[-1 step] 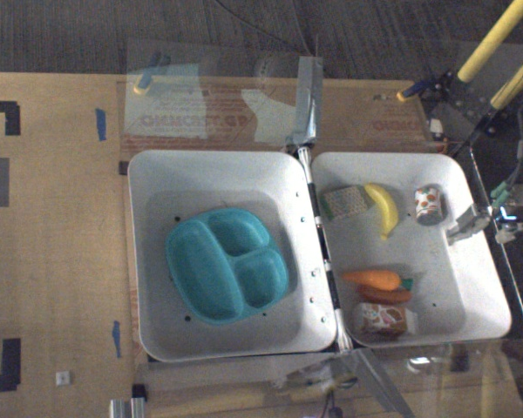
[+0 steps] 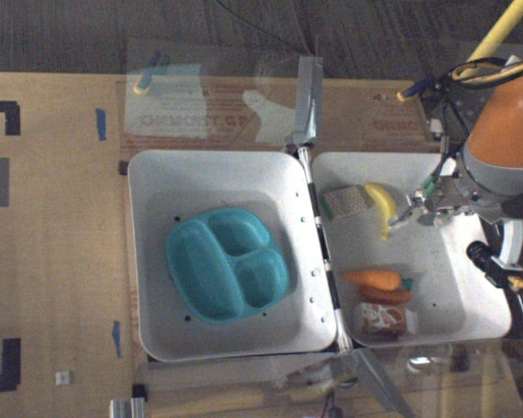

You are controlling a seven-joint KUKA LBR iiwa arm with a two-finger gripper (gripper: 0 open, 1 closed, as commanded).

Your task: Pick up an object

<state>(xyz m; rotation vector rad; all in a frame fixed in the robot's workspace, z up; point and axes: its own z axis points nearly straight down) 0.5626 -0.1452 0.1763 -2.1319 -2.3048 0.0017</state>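
In the right bin (image 2: 444, 307), a yellow banana (image 2: 382, 205) lies near the back beside a grey textured square pad (image 2: 347, 201). My gripper (image 2: 406, 211) hovers just to the banana's right, low over the bin floor. Its two fingers look spread apart with nothing between them. Toward the front of the same bin lie an orange carrot (image 2: 373, 279), a reddish-orange piece (image 2: 385, 295) and a small red-and-white packet (image 2: 383, 318). The grey arm with its orange band (image 2: 504, 129) comes in from the right.
The left bin (image 2: 157, 190) holds a teal divided plate (image 2: 228, 262). A metal divider (image 2: 318, 233) separates the two bins. A clear panel (image 2: 218, 103) stands behind the bins. Cables and a yellow hose (image 2: 501, 29) hang near the arm at the upper right.
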